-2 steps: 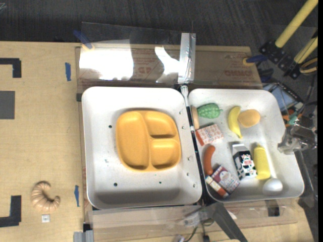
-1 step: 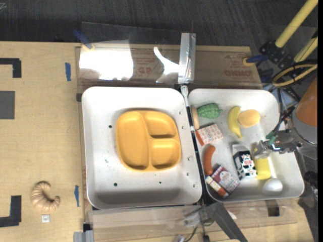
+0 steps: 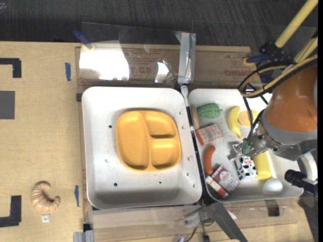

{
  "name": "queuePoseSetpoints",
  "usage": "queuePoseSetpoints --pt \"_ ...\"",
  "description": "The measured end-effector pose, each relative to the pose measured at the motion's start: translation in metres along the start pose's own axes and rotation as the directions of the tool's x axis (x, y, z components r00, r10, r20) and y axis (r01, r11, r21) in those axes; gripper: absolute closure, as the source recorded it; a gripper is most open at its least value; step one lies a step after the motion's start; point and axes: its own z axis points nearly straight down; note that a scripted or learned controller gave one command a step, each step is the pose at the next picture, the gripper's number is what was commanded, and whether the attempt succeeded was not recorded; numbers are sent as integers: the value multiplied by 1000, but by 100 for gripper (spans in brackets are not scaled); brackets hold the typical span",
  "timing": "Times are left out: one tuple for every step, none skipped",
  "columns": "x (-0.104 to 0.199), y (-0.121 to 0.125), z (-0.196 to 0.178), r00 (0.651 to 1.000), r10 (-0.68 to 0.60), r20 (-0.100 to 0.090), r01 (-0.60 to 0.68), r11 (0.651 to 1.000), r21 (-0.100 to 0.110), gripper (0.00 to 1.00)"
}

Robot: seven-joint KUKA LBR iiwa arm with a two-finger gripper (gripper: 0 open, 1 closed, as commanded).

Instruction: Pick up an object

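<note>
Two white bins point(image 3: 96, 135); one yellow tray point(image 3: 148, 139).

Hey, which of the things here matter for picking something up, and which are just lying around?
In play:
- tool over the right bin
- green item, banana, red sausage, yellow block, small patterned box, snack packet, white egg

Lying about:
- yellow divided tray in the left bin
- croissant on the bench

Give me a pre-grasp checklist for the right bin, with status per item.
1. Gripper over the right bin: ok.
2. Object directly beneath, patterned box: ok.
3. Fingers open: cannot tell.
4. Room around target: not ok, yellow block and snack packet crowd it.
5. Nothing in grasp yet: cannot tell.
6. Left bin holding the yellow tray, clear of the arm: ok.
</note>
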Motion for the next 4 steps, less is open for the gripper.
queuePoseSetpoints --pt "-1 0 0 1000 2 0 -2 1000 0 0" --pt "-3 -2 0 996 90 2 -90 996 -1 0" --pt "-34 -1 72 996 89 19 -88 995 -36 0" --pt "-5 7 -3 993 115 3 -115 993 -8 0"
